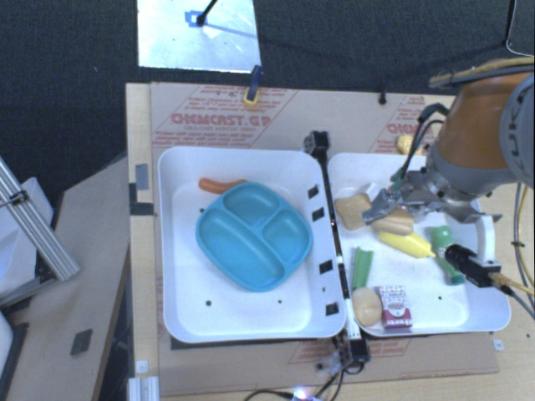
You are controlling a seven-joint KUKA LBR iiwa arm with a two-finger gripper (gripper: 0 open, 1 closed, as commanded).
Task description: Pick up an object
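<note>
Starting at the left, the left bin (180,307) had a blue divided plate (253,236) sitting tilted in the middle of it, with an orange carrot-looking thing (219,185) poking out from behind its upper left edge. The board under both bins had red "CHEMCAST GP" lettering (221,119) you could read above the left bin, and the same red print partly showed near the top of the right one.

Over in the right bin (481,312) things were more crowded: a tan bread-like piece (351,210) near the divider, a green stick (362,267) below it, a pale round item (365,307) at the bottom edge right beside a small red and white packet (396,307) whose print was too small to make out. A yellow corn-like piece (406,243) lay mid-bin.

The gripper (391,207) was down over a tan roll (394,223), touching or just above it. Honestly couldn't tell how far apart the claw was or whether it had hold of anything.
</note>
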